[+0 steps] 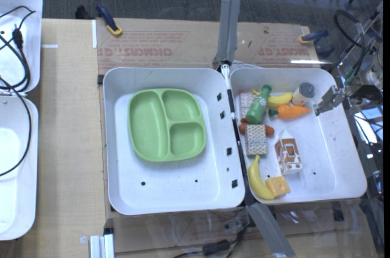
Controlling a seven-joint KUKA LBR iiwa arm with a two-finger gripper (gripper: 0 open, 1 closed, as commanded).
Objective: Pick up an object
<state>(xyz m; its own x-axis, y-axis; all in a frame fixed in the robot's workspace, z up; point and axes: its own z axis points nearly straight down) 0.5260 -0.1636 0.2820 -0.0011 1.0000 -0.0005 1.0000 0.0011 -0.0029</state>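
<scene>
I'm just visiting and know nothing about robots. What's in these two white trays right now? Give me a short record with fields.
left bin: holds a green divided plate, lying flat
right bin: holds toy food, mostly toward its left side
top cluster: green bottle, small banana, carrot side by side
middle: wafer block, small carton
bottom: large banana touching a cheese wedge
gripper: over the right bin's upper right part, holding nothing that I can see
</scene>
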